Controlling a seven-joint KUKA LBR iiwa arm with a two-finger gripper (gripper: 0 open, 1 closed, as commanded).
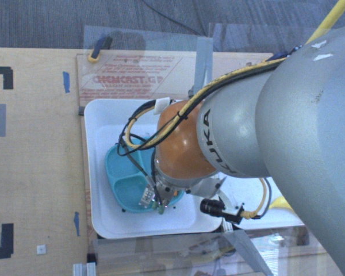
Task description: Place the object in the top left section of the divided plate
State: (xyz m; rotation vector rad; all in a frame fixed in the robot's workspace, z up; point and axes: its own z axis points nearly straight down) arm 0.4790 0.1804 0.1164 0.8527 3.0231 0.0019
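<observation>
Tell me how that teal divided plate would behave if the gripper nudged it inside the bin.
The teal divided plate looks like thin moulded plastic, so it is probably light and stiff. It rests flat on the smooth floor of the white bin, so a nudge would likely slide it rather than tip it. Its raised rim and dividers should keep it rigid, though much of it is hidden under the arm.

A pale wooden bench (34,171) spans the left, marked with black corner brackets (3,76) and blue tape strips (65,82); beyond its far edge lies grey carpet (63,4) — a dark cable (161,10) trails across it.
</observation>
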